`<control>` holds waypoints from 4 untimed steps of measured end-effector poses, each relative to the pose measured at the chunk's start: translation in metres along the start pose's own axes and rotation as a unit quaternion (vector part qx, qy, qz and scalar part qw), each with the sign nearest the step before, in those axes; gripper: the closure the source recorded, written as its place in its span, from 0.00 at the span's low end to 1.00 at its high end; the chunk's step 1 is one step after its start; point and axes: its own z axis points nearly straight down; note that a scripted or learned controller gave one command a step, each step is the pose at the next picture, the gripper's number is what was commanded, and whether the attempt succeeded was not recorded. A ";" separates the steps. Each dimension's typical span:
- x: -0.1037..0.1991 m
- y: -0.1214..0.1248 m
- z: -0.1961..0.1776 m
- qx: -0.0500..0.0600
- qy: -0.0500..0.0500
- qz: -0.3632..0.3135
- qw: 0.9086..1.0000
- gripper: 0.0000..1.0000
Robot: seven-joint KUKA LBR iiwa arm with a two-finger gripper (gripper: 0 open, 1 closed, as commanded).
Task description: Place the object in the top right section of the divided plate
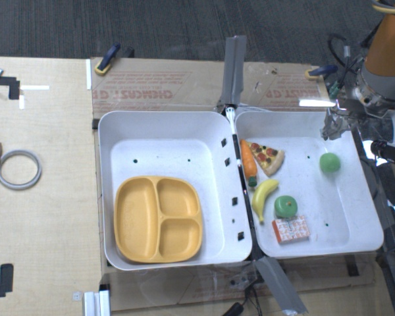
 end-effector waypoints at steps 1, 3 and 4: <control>0.000 0.000 -0.005 0.003 -0.001 -0.002 1.000 1.00; -0.001 0.000 -0.012 0.011 -0.003 -0.005 1.000 1.00; -0.002 0.000 -0.016 0.014 -0.004 -0.006 1.000 1.00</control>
